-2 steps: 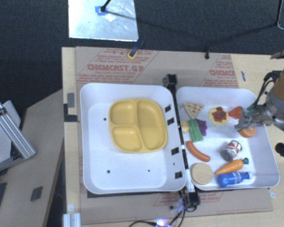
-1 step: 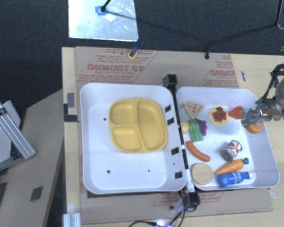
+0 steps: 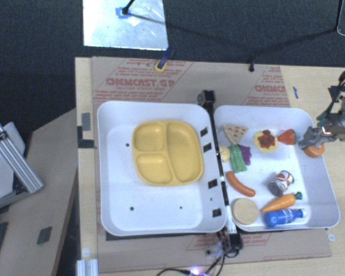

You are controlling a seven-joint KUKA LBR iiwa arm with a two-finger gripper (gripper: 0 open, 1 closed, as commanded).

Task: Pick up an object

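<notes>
Two shallow white bins sit side by side on the bench. The left bin [image 3: 112, 211] holds a yellow divided plate [image 3: 165, 152] with three compartments, lying roughly in the bin's middle. The right bin [image 3: 325, 194] holds a scatter of toy food. Along its far side lie a sandwich wedge [image 3: 236, 133], a small round pizza [image 3: 266, 141] and a red pepper [image 3: 287, 136], in a row from left to right. Nearer the divider, a green vegetable [image 3: 237, 158] lies touching a bunch of purple grapes [image 3: 245, 153], and below them a sausage [image 3: 240, 184] lies at a slant. A small tin can [image 3: 281, 182] sits tilted toward the bin's right half. At the near edge are a tan round cookie [image 3: 245, 211], a carrot [image 3: 280, 202] and a blue bottle [image 3: 284, 217] lying on its side, close together.

The gripper [image 3: 312, 138] hangs at the far right corner of the right bin, just above an orange object [image 3: 315, 150] that rests by the rim. Whether its jaws are wide or closed cannot be told from this angle.
</notes>
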